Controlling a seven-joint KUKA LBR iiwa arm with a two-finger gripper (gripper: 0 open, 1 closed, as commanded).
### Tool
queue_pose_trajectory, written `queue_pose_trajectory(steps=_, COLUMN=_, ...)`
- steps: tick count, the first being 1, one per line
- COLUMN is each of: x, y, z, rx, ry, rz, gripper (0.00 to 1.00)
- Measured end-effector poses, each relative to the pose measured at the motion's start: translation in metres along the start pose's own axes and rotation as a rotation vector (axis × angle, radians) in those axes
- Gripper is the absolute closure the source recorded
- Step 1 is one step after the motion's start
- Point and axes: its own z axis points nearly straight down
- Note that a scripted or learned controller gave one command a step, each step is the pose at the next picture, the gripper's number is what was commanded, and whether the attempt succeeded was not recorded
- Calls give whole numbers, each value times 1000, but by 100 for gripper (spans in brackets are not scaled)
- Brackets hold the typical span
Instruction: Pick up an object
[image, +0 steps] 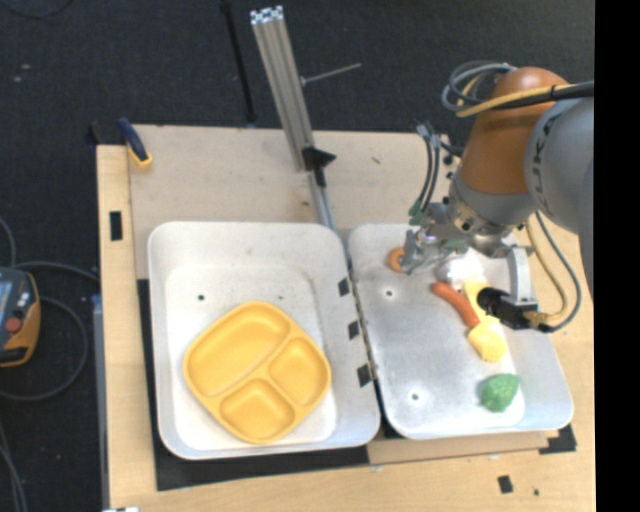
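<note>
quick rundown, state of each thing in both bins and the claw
yellow tray: flat in the left bin, its three compartments bare
carrot: lying in the right bin
yellow piece: lying free by the carrot's lower end
green piece: lying alone near the right bin's lower corner
orange piece: at the claw's left edge, partly hidden
claw: low over the right bin's top, grip unclear

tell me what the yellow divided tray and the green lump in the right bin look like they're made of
The yellow divided tray looks like moulded plastic: even colour, smooth rounded compartment walls, a soft sheen rather than gloss. The green lump looks like matte plastic or foam play food, bumpy and dull, perhaps a toy broccoli; it is too small to be sure.
</note>
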Motion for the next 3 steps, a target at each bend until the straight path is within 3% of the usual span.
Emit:
queue_pose_trajectory(steps=1, x=53, y=-3, z=-15, rx=-3, ry=1, rz=-1, gripper=100)
queue_pose_trajectory(steps=3, x=165, y=-13, z=-6, rx=-1, ry=1, rz=-3, gripper=100)
